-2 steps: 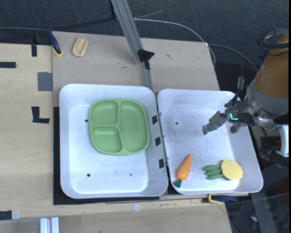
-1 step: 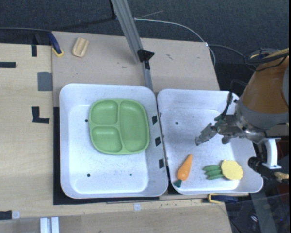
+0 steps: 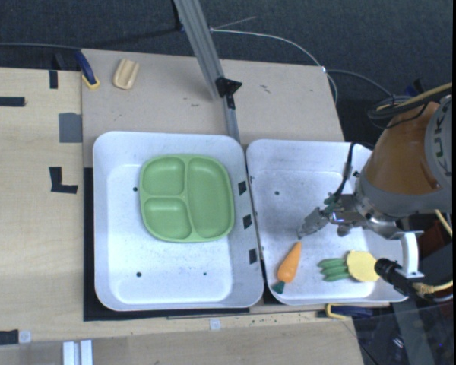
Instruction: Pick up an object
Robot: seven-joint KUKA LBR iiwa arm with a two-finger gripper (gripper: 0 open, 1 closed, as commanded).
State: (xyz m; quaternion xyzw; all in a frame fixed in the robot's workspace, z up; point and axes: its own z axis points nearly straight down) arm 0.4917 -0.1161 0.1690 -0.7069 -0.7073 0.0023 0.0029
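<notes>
An orange toy carrot (image 3: 289,261) lies near the front left corner of the right bin (image 3: 289,166). To its right rests a yellow and green toy vegetable (image 3: 349,267). My gripper (image 3: 324,224) hangs over the middle of the right bin, just above and right of the carrot, with its fingers spread open and nothing between them. The grey and orange arm covers the bin's right side.
In the left bin (image 3: 114,280) sits a green divided plate (image 3: 187,197). A metal pole (image 3: 201,36) slants over the bench behind the bins. A small tan object (image 3: 125,74) and a blue and yellow item (image 3: 87,70) lie at the back left. Cables run behind the right bin.
</notes>
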